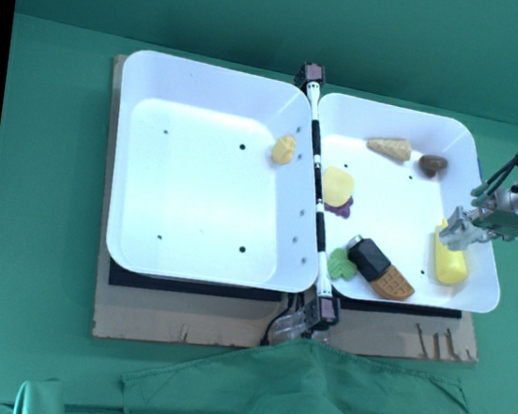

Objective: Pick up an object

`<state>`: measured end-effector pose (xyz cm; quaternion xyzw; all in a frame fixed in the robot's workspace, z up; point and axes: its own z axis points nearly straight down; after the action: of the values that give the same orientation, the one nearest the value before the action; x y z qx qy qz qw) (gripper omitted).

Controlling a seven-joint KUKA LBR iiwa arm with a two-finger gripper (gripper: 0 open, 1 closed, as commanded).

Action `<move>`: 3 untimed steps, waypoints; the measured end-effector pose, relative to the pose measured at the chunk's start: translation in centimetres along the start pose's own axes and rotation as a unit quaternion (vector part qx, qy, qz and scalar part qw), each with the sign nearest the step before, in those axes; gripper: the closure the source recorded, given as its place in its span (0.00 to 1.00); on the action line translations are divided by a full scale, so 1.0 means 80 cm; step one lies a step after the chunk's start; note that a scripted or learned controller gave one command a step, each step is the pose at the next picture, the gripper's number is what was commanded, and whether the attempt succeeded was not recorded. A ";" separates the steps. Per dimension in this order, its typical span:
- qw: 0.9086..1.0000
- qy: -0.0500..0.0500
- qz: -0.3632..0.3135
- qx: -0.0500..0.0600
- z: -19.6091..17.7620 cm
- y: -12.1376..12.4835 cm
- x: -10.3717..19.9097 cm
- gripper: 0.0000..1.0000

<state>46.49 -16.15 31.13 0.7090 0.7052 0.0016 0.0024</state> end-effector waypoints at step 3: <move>1.000 -0.002 0.001 -0.005 0.162 0.026 0.029 0.00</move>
<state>48.68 -13.82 18.22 0.7095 0.7046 0.0039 0.0073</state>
